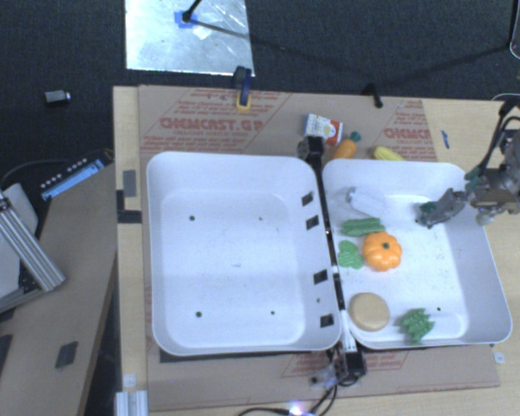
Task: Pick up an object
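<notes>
The end effector [435, 210] is being held low over the upper right part of the right bin [481, 276], reaching in from the right; whether it is wide or narrow cannot be told, and nothing is seen gripped by it. Within that bin, an orange pumpkin [382, 251] is lying near the left wall, flanked by green leafy pieces [361, 227], with a beige round bun [369, 310] and another green piece [415, 323] lying nearer the front. The left bin [160, 232] is sitting beside it on the counter [130, 120].
</notes>
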Robot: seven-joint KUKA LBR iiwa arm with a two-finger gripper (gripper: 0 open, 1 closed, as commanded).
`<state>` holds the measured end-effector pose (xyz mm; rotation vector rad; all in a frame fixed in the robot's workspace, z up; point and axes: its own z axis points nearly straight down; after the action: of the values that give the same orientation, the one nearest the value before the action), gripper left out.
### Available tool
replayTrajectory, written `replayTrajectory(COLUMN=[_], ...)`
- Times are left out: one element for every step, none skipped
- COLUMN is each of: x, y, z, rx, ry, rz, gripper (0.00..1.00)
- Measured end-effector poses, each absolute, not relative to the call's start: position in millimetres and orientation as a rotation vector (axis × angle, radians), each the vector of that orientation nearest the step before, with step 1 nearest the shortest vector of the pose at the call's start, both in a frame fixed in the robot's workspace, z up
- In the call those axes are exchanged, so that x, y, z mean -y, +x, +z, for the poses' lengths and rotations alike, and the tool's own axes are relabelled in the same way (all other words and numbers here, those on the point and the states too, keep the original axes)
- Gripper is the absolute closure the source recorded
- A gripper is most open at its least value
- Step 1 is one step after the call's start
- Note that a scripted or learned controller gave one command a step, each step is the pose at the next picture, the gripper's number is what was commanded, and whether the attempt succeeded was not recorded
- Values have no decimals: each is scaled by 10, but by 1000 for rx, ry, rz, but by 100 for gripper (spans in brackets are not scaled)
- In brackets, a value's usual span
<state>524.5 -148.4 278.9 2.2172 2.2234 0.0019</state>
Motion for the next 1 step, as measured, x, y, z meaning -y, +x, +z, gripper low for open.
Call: replayTrajectory(x=[1025], y=[4968], z=[1347], rx=[-2235], ry=[2227], rz=[-9], gripper=[0])
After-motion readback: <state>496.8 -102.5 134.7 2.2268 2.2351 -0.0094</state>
